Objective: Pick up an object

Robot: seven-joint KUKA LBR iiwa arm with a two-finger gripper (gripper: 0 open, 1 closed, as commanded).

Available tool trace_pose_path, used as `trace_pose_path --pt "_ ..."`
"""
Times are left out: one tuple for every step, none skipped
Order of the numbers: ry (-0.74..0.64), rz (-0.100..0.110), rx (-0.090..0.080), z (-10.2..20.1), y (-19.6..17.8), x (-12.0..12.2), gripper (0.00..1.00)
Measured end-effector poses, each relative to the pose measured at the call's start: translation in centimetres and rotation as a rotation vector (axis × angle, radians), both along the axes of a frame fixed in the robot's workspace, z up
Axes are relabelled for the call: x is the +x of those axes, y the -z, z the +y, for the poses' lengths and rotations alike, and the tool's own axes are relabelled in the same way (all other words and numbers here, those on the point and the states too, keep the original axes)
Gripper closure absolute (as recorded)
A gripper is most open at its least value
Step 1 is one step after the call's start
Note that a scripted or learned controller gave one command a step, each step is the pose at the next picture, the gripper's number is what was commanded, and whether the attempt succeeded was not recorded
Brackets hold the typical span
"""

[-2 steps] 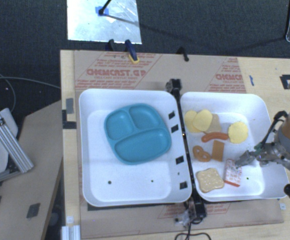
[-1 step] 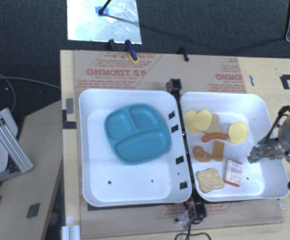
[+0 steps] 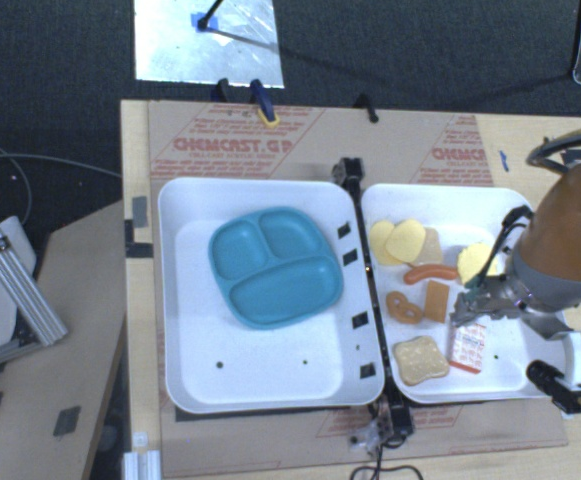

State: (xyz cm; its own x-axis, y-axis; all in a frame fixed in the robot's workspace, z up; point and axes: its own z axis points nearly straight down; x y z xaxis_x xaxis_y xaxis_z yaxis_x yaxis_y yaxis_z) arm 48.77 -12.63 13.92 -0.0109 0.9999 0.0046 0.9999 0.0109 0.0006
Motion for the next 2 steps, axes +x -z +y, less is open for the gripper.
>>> trace_pose_path --pt "0.003 0.002 -0.001 4.6 3.1 -0.1 1.0" --pt "-0.002 -0.008 -0.001 11.8 -4.9 0.1 1.0"
